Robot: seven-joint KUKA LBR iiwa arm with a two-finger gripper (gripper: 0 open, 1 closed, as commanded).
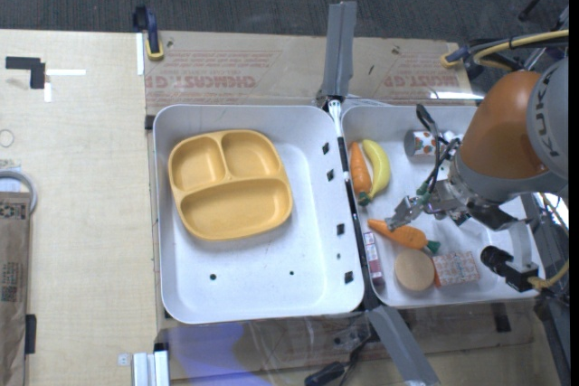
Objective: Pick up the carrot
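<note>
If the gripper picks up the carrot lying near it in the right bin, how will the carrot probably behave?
The carrot looks like a smooth toy, so it is probably stiff and light. Its rounded, tapered body may slip or roll between the fingers. The gripper is close above its thin end, where hold seems weaker.

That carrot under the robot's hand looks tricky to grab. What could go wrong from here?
The hand hangs over the carrot near its thin end, so it may slip out. A second carrot beside the banana could be taken by mistake. The round wooden disc and small box sit close and could get knocked.
</note>
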